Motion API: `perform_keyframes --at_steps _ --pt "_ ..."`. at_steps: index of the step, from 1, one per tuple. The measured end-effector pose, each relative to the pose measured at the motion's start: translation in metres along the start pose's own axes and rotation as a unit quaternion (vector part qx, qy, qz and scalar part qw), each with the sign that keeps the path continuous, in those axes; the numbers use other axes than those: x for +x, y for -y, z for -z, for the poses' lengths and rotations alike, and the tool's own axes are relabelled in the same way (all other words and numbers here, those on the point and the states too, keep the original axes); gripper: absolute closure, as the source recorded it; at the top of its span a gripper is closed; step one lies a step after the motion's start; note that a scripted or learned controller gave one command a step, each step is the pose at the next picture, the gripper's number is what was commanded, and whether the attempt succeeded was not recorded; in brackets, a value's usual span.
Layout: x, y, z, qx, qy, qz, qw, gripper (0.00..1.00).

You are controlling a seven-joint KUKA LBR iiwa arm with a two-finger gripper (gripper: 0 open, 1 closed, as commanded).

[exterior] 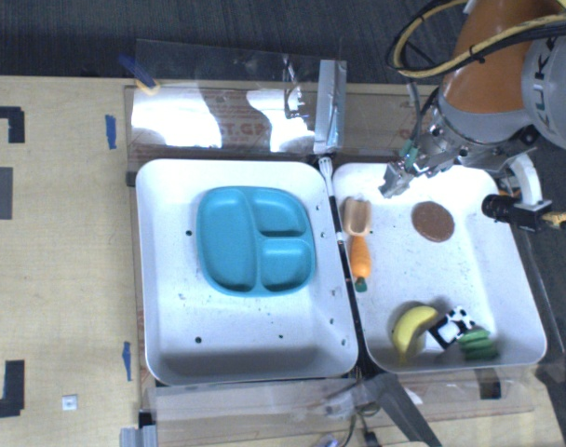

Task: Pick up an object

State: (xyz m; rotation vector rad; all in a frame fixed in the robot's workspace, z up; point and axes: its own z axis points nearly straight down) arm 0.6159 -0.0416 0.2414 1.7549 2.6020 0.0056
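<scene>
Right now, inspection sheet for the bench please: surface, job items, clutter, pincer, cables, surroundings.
Surface: two white bins, left bin and right bin, side by side on a wooden bench.
Job's things: right bin holds carrot, bread slice, brown disc, banana, black-and-white block, green piece.
Clutter: blue divided plate in left bin.
Pincer: over the right bin's far left corner, nothing seen held.
Cables: yellow and black loops by the arm.
Surroundings: dark floor, blue tape marks.
</scene>
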Motion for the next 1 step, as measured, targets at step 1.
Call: perform_keyframes --at_steps 1 --pt "0.0503 0.0282 -0.0129 0.002 -0.001 0.095 0.9955 1.00"
